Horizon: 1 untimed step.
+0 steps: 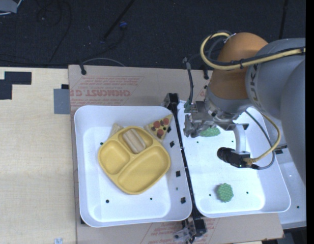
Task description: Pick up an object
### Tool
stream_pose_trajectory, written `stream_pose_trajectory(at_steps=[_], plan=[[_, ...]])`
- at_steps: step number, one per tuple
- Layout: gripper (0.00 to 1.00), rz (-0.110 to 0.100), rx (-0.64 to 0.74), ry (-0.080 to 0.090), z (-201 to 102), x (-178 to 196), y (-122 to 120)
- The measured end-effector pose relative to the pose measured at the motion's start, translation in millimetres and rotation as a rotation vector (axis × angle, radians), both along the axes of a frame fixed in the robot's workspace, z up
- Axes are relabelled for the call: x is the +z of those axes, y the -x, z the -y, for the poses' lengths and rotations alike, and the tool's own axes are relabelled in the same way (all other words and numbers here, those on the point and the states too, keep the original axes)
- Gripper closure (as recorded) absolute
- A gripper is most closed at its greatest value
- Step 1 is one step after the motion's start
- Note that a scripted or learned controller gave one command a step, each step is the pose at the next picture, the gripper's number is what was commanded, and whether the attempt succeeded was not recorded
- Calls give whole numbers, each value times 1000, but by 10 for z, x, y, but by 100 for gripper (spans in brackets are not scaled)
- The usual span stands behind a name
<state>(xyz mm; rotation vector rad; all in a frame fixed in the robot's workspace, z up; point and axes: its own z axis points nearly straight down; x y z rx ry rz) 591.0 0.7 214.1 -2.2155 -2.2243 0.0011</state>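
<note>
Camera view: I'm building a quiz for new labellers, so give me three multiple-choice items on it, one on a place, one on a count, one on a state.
1. Where does the yellow tray lie?
A. left bin
B. right bin
C. on the bare bench

2. How many compartments does the tray have?
A. one
B. three
C. five

3. How does the green ball lie in relation to the gripper?
A. between its fingers
B. apart from it, nearer the front of the bin
C. on top of the arm

Answers:
1 A: the yellow tray sits inside the left bin, beside a pizza slice.
2 B: ridges split it into three compartments, one holding a tan piece.
3 B: the green ball rests alone on the floor of the right bin, while the gripper is at the bin's far end by a green item.
</note>
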Motion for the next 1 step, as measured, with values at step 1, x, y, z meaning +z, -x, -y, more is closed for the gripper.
stream_pose_trajectory(at_steps=[1], plan=[[100, -1, -1, 1, -604, -9, -80]])
